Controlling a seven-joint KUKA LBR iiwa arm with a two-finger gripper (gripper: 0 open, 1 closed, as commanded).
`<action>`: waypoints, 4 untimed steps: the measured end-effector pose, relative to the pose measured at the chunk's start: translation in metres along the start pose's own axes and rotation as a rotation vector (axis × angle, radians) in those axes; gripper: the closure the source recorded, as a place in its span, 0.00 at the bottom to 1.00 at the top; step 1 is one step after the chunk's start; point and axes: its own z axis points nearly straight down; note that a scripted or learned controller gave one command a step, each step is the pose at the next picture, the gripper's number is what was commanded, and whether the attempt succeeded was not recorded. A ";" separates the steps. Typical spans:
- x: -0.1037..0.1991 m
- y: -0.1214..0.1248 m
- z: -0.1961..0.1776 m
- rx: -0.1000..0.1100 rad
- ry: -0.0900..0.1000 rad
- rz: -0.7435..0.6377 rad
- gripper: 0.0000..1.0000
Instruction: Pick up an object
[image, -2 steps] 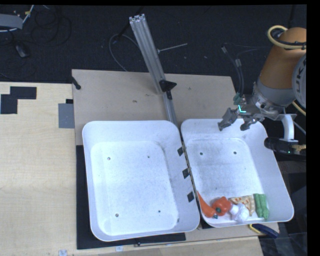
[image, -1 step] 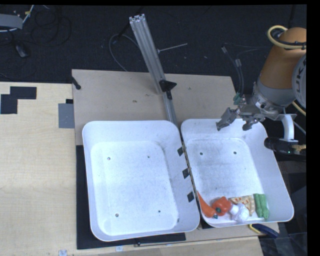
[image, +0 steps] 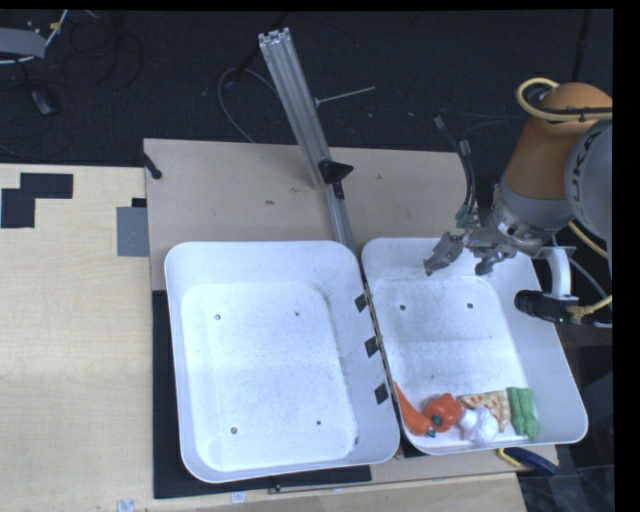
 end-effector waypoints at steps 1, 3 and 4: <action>-0.007 0.003 0.048 0.000 0.000 0.000 0.00; -0.007 0.004 0.082 -0.007 0.000 0.000 1.00; -0.006 0.011 0.037 -0.008 -0.001 0.001 1.00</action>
